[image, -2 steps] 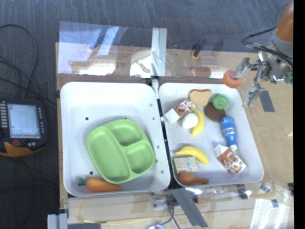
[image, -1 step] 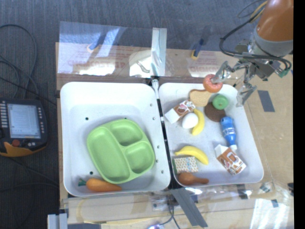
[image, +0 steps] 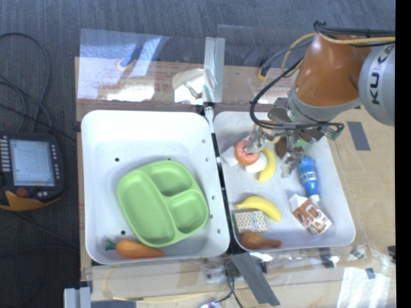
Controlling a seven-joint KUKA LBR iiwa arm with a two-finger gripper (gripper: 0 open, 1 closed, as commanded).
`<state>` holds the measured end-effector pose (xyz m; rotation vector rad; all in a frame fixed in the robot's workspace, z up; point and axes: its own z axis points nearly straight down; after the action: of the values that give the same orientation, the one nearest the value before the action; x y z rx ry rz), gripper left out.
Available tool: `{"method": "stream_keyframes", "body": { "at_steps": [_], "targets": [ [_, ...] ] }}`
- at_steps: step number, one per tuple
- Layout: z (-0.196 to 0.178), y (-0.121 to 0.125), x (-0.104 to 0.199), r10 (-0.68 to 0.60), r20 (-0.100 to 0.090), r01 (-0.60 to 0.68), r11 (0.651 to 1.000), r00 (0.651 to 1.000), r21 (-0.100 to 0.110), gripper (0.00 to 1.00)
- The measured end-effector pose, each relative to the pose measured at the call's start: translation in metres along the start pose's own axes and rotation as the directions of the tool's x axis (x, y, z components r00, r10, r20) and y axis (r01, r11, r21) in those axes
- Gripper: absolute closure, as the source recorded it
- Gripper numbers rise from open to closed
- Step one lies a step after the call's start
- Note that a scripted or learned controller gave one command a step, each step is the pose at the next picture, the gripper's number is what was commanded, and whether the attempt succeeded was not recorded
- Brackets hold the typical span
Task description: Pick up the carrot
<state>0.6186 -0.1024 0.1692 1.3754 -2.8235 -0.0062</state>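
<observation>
carrot (image: 135, 249) beside green plate (image: 163, 201), hand (image: 275, 147) over right bin (image: 340, 201)

A dark grey carpeted floor (image: 160, 8) surrounds a light wooden bench (image: 372, 172). On the floor at far left lies a teach pendant (image: 29, 169) with a lit screen, a black cable (image: 26, 63) looping above it. Clear plastic sheets (image: 122, 69) on the bench's far edge catch bright glare.
</observation>
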Motion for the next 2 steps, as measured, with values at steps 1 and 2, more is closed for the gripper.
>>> {"method": "stream_keyframes", "body": {
  "at_steps": [1, 2],
  "targets": [
    [0.040, 0.005, 0.001, -0.024, 0.006, 0.024, 1.000, 1.000, 0.009, 0.00],
    [0.070, -0.057, 0.061, -0.029, 0.013, 0.029, 1.000, 1.000, 0.008, 0.00]
  ]
}}
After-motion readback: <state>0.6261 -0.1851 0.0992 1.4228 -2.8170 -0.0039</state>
